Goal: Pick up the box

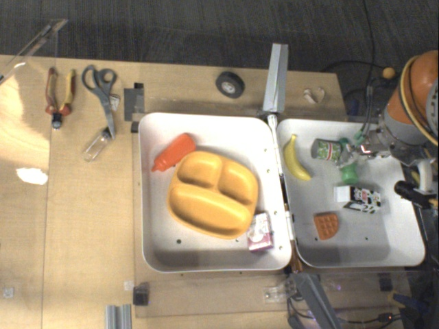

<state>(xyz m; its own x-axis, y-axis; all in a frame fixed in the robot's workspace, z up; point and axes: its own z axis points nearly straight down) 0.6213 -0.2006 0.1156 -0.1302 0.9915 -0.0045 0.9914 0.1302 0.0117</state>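
Observation:
A small pink and white box (260,232) lies in the front right corner of the left bin (154,204), touching the edge of a large yellow compartment tray (213,192). The arm enters at the right edge, and my gripper (363,145) hangs over the back of the right bin (405,252), beside a green and white can (328,149) lying on its side. The gripper is far from the box, about a bin's width to its right, with nothing seen held in it.
The right bin also holds a banana (296,158), a green piece (350,174), a black and white packet (361,197) and an orange waffle-like piece (326,225). An orange-red bottle shape (173,152) lies in the left bin's back. Scissors (103,94), pliers (57,93) and a tape roll (230,83) rest on the bench.

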